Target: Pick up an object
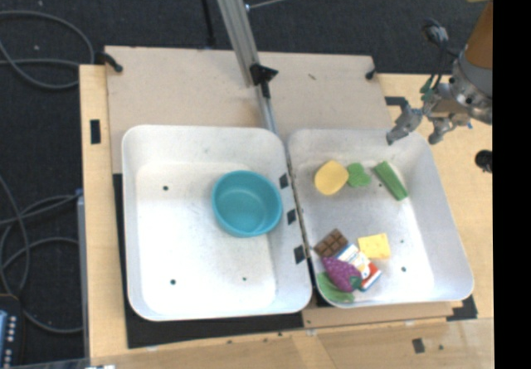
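My gripper (pixel 417 128) hangs over the far right corner of the right bin (pixel 431 218), open, with nothing between its fingers. Below and left of it lie a green stick (pixel 390 180), a small green piece (pixel 358 175) and a round yellow object (pixel 331 177). Near the bin's front edge sit a brown chocolate bar (pixel 330 242), a yellow block (pixel 374 245), a purple grape bunch (pixel 338 274) and a red and white item (pixel 367 269), crowded together. A blue bowl (pixel 246 202) stands upright in the left bin (pixel 166 276).
An aluminium strut (pixel 236 19) slants down from the top to the gap between the bins. Black clips (pixel 289 216) sit on the divide between them. Cables lie on the dark floor at the left.
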### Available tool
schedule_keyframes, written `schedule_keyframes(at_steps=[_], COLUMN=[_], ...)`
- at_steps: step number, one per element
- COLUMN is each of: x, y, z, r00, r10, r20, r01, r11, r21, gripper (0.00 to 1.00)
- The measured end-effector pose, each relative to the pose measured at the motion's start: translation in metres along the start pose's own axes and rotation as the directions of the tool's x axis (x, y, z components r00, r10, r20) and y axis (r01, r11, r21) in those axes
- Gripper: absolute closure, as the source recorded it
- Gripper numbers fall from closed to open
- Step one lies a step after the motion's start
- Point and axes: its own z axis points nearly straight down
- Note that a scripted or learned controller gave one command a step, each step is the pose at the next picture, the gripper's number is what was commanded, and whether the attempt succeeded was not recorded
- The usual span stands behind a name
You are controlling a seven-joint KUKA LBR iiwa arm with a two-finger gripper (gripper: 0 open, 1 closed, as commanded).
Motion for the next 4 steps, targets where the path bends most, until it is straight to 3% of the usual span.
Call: schedule_keyframes(at_steps=[2,3,4], x=[0.000,-0.001,0.005], y=[-0.008,-0.006,0.002], z=[0.096,0.081,0.028], r00=[1.000,1.000,1.000], r10=[0.004,0.002,-0.001], r20=[0.001,0.004,-0.002], r01=[-0.004,-0.002,0.001], r11=[1.000,1.000,1.000], r21=[-0.001,-0.009,-0.011], gripper=[0.00,1.00,1.00])
